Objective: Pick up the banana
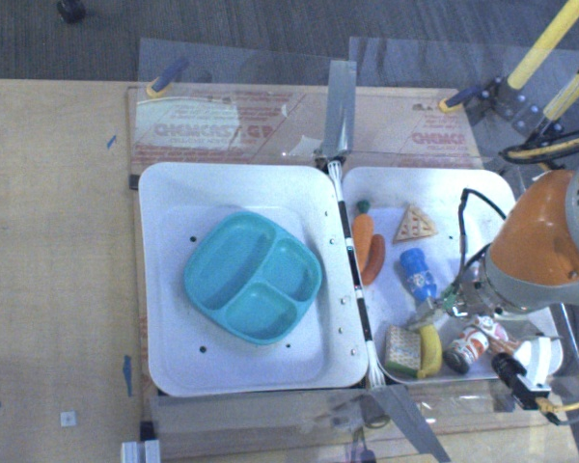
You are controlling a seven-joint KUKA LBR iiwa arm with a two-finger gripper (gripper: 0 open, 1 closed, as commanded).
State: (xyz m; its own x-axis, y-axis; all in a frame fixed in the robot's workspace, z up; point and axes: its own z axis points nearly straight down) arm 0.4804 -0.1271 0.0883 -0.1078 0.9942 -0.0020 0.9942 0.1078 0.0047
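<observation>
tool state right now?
Tool: cannot be told. It sits low in the right white bin, just above the small yellow banana.

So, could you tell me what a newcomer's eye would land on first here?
Probably the teal divided plate, alone in the left bin. Next, the orange-banded arm over the right bin, above a clutter holding the yellow banana near the front edge and a carrot by the divider.
</observation>
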